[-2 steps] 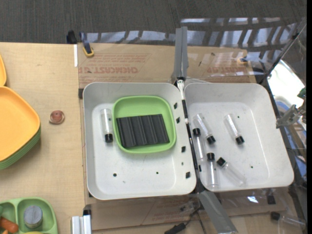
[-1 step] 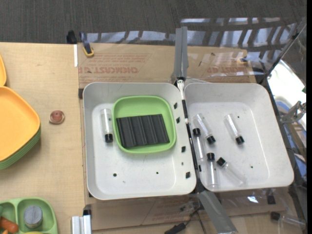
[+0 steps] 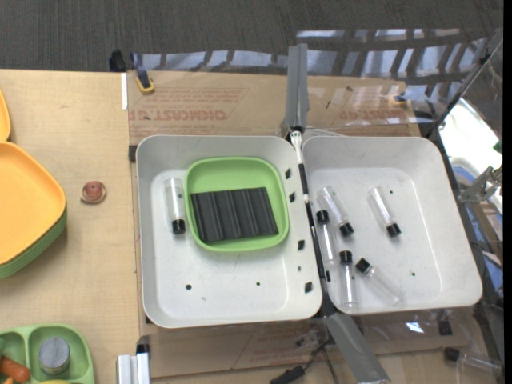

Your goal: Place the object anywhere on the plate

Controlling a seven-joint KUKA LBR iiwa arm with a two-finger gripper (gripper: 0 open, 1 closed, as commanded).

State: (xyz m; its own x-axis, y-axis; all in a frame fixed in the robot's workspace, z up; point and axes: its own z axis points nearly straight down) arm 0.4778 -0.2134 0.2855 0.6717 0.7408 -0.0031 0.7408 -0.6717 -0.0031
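Currently loose in right bin (image 3: 432, 174): five capped clear tubes (image 3: 382, 211), scattered, apparently waiting to be picked | beside green plate (image 3: 236, 205) in left bin (image 3: 160, 278): sixth tube (image 3: 174, 205), not on it | black ribbed pad (image 3: 234, 214) on plate | gripper state: cannot tell | cardboard (image 3: 192, 112) print, upside down: roughly "CHEMCUT".

I see clear, glossy tubes (image 3: 382, 211) with black caps, a matt green plate (image 3: 237, 174) bearing a ribbed dark, perhaps rubber, pad (image 3: 235, 214), and smooth white bins (image 3: 160, 278).
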